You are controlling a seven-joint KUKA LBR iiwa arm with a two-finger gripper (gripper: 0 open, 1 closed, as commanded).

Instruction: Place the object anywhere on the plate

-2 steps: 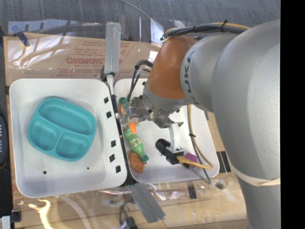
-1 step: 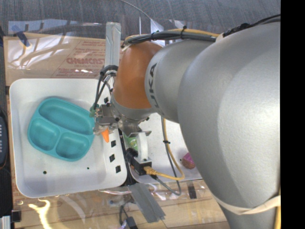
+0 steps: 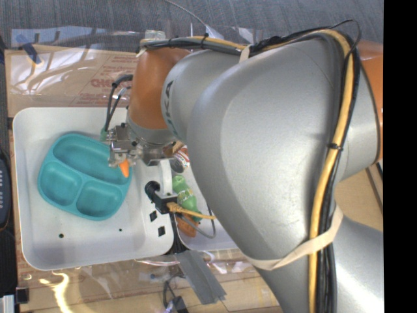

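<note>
1. Gripper (image 3: 124, 156) hanging over the right edge of the teal plate (image 3: 68, 175), inside the left white bin (image 3: 26, 194).
2. Small orange object (image 3: 125, 169) pinched at the fingertips, jaws clamped on it, poking out below.
3. Probably light and stiff (a toy carrot, perhaps), smooth enough to slip; best held across the thicker middle, not the tapered tip.
4. Just above the plate rim; needs nudging further left before release.
5. Other toys (image 3: 181, 197) lying in the right bin beneath the arm.

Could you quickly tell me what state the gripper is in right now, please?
Gripper: shut on a small orange object, held at the right edge of the teal plate in the left bin.
</note>
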